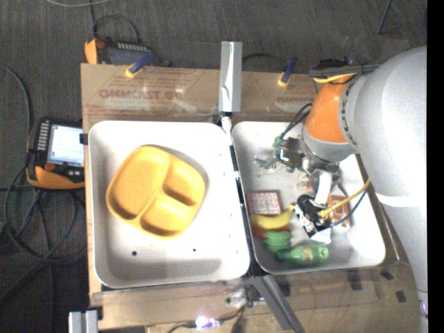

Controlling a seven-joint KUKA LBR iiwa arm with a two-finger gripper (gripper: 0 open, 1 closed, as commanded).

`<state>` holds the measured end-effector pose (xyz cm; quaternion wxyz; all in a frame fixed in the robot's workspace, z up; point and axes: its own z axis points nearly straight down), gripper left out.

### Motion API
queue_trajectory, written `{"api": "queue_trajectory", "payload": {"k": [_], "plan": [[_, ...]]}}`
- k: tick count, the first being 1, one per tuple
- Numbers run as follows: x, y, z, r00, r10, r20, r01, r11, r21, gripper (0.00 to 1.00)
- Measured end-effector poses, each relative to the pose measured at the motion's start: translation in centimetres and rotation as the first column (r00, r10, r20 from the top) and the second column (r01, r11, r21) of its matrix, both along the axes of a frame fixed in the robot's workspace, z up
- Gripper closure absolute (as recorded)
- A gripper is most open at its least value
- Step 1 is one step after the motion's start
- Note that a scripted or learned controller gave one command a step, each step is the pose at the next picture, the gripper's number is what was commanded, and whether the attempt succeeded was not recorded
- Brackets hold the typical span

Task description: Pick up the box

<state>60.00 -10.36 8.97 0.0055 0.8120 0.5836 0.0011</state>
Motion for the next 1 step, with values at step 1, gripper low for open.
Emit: {"api": "queue_trajectory", "payload": {"k": [1], "plan": [[6.82,-4.07,-0.25,0.999,-0.041,-0.019,0.041,0.999,0.010,0.00]]}}
